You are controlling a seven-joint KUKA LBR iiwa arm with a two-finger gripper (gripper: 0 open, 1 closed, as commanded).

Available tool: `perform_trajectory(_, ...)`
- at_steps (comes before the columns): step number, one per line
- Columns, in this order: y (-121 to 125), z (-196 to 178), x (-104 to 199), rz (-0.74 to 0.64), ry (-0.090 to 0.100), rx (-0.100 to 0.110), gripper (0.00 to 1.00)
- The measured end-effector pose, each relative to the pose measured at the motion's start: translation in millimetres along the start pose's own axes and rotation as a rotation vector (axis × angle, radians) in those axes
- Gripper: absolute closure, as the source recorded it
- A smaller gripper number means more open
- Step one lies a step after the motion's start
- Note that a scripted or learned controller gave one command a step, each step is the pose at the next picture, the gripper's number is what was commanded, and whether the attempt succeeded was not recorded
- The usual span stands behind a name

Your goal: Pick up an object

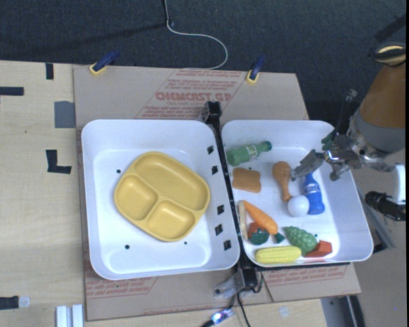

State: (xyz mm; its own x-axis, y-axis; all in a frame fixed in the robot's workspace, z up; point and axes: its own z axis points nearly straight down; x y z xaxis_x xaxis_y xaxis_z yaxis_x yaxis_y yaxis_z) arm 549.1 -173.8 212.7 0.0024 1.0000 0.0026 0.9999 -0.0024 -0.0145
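Just a blue bottle (314,195), white-capped.

bins (95,182): white, both
divided plate (161,195): yellow, plain
bottle at 12 o'clock of the right bin (247,152): green, white label
bottle under the claw (313,195): blue
ball (298,206): white
drumstick (282,177): tan
bread piece (246,180): orange-brown
carrot (260,216): orange, green top
corn cob (278,254): yellow
arm (385,104): grey, orange band
worktop (27,203): pale wood, black marks
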Motion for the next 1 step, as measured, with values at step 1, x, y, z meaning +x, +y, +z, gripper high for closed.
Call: perform_trajectory(1,2.8,-7.0,0.1,-0.003,-0.003,-0.012,0.0)
